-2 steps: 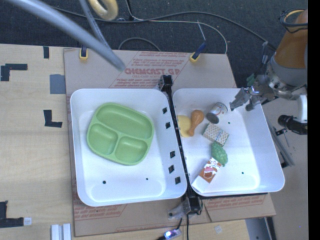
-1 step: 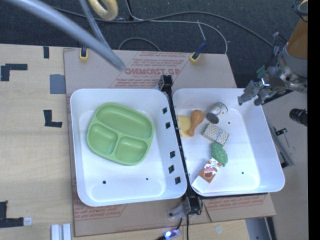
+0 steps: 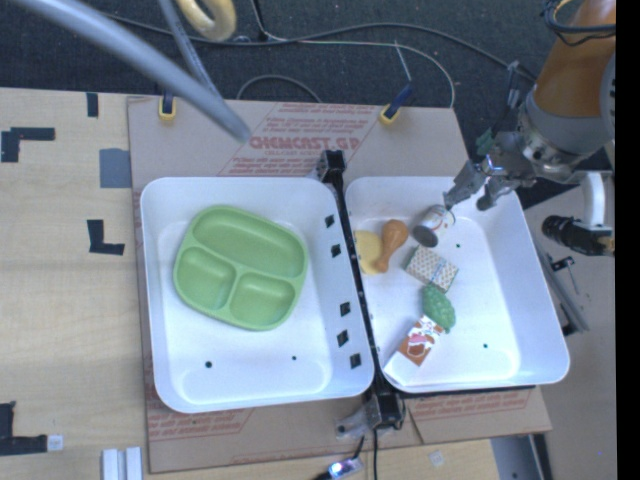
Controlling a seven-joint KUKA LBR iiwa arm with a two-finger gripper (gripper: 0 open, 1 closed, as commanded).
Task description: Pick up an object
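The right bin [image 3: 520, 268] holds several small objects: a grey metal cup [image 3: 431, 225], a brown drumstick [image 3: 394, 234], a yellow piece [image 3: 371, 252], a patterned box [image 3: 431, 267], a green lumpy toy [image 3: 438, 307] and a red and white carton [image 3: 421, 341]. My gripper [image 3: 473, 194] hangs over the bin's upper right part, just up and to the right of the metal cup. Its two fingers stand apart, open, with nothing between them.
A green divided plate [image 3: 241, 267] lies in the left bin [image 3: 160, 368]. A black divider [image 3: 348, 268] runs between the bins. Cables and a grey bar cross the top of the view, and clamps sit at the cardboard's far edge.
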